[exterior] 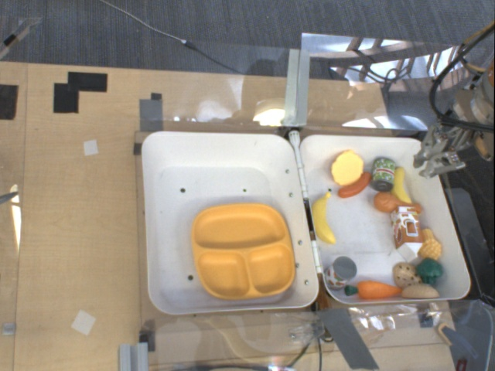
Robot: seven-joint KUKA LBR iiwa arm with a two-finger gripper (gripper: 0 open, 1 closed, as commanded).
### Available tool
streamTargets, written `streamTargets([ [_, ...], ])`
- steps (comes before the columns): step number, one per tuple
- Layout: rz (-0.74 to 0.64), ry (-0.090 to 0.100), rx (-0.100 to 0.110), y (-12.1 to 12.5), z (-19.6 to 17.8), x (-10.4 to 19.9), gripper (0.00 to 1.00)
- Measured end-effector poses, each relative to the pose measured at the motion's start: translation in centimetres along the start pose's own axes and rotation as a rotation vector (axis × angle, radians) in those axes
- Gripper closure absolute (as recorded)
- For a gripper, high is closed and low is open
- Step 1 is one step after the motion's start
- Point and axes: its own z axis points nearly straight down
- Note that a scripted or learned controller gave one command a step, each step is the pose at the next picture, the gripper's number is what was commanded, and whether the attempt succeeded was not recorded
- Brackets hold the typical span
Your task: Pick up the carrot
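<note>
Carrot point(377, 290) lies at six o'clock in the right bin point(458, 242), untouched. The tool point(438, 158) hovers at two o'clock, finger state unreadable; approach phase: it must travel down-left, then descend.

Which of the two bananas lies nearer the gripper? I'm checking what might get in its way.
The small banana beside the green can, in the right bin's far corner, just below the gripper. The other banana lies along the bin's left wall.

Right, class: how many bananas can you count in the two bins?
2, both in the right bin. One banana lies by the divider on the bin's left side; the other banana lies beside the green can. More could hide under the clustered toys.
</note>
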Motion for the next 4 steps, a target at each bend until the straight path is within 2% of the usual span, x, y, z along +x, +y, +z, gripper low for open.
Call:
streamTargets([
  [1, 0.014, 0.011, -0.008, -2.0, 8.5, -1.4, 1.00],
  [2, 0.258, 0.002, -0.001, -2.9, 9.7, -4.2, 1.00],
  [3, 0.374, -0.001, 0.001, -3.7, 8.3, -6.4, 1.00],
  [4, 0.174, 0.008, -0.004, 1.8, 11.1, -1.2, 1.00],
])
